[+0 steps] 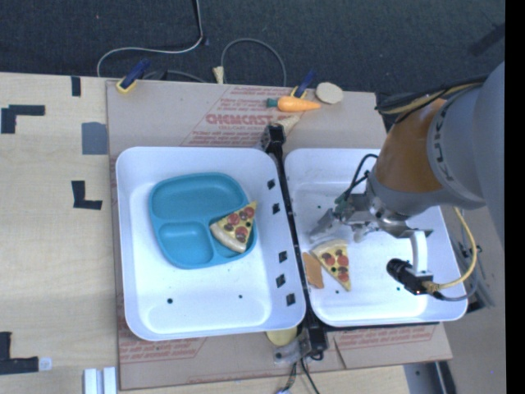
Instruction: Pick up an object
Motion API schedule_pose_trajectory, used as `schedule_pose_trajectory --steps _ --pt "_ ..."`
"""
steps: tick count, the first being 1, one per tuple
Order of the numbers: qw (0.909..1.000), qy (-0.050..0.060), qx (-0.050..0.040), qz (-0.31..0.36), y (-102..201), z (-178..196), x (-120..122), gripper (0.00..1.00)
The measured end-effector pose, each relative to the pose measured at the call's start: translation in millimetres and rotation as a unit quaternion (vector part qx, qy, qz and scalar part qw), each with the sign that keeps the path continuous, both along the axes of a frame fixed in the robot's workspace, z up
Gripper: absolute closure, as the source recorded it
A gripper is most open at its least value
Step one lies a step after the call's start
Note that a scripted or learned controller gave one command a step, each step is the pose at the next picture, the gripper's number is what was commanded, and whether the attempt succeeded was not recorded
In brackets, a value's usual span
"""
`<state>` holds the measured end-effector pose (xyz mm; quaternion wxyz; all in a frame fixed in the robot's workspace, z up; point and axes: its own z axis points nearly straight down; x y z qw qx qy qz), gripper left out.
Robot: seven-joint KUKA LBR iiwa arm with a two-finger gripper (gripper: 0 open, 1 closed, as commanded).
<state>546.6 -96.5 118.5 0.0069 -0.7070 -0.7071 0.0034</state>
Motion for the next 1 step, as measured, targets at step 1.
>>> schedule_pose_trajectory --steps 1 --pt "0.9999 -0.011 -0.0038 0.0 2.9 -33.5 -56.6 0.0"
